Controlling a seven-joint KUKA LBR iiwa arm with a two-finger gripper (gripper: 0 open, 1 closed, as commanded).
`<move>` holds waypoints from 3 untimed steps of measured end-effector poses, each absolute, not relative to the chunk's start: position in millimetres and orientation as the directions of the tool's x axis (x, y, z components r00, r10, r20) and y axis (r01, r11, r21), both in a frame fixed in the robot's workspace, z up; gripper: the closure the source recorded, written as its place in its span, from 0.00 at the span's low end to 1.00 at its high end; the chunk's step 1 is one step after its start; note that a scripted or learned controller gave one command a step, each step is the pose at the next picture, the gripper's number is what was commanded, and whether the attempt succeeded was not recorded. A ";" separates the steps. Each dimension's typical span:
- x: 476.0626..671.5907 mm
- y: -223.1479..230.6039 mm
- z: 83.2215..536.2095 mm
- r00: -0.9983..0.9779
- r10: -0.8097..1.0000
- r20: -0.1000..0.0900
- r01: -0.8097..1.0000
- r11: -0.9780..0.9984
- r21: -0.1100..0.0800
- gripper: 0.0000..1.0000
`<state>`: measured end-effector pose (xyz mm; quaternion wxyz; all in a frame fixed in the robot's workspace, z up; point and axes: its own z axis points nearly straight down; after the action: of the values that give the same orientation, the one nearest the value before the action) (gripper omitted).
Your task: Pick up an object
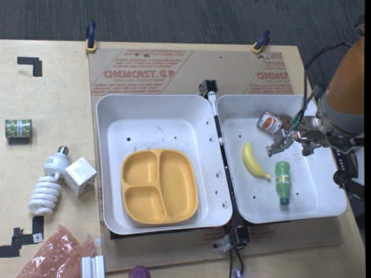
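From above, I see two white bins side by side. My gripper [284, 142] hangs over the right bin [324, 204], just beside a small red-and-white can [268, 122] near the back wall. I cannot tell how the pincer is set. In front of it lie a banana [253, 161] and a green bottle [282, 182], near each other. The left bin [110, 155] holds a yellow divided plate [159, 185].

My worry: the can lies close to the wall, so a descent could strike the rim or roll it away.

The brown board [145, 68] behind reads "CHEMCAST"; the rest is too faint.
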<state>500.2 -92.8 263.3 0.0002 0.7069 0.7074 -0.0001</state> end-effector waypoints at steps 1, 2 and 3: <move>499.4 -110.9 108.2 0.002 1.000 0.000 1.000 -0.002 0.000 0.00; 477.8 -99.4 92.5 0.002 1.000 0.000 1.000 -0.002 0.001 0.00; 479.2 -99.8 102.4 0.004 1.000 0.000 1.000 -0.004 0.003 1.00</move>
<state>479.2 -99.8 102.4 0.0010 0.7085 0.7057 0.0012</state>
